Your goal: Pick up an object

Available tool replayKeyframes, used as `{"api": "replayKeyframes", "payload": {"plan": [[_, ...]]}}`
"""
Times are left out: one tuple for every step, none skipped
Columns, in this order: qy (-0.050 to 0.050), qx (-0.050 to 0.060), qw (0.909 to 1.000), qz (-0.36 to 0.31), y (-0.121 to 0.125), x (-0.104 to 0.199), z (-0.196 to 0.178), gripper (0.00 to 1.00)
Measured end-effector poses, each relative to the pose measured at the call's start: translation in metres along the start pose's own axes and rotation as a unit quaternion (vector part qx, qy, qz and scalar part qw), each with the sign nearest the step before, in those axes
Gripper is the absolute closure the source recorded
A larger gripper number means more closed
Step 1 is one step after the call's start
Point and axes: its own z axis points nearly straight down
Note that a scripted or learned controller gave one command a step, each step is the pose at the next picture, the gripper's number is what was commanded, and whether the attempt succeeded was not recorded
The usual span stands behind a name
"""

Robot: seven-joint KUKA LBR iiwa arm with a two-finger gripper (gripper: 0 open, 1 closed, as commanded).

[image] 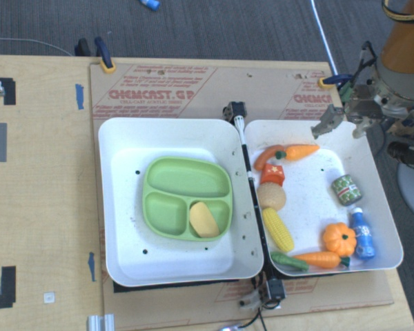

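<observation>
A robotics lab is showing here: left of the gripper (345, 121), two bins (124, 185) of toy food are sitting on a clamped board (159, 85), with tape marks (79, 96) and a cable (319, 23) lying beyond.

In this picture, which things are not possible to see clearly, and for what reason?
- Gripper, camera view: small and blurred, so open or shut is unclear.
- Green can: label print too small to read.
- Blue bottle: label too small.
- Green vegetable: partly hidden under the corn and a carrot.
</observation>
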Motion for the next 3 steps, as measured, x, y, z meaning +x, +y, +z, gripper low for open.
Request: {"api": "replayKeyframes", "payload": {"plan": [[0.001,0.001,1.0,0.0,0.042,0.008,0.155,0.0],[0.0,0.0,1.0,0.0,0.043,0.008,0.142,1.0],[0.0,0.001,1.0,0.0,0.043,0.008,0.142,0.0]]}}
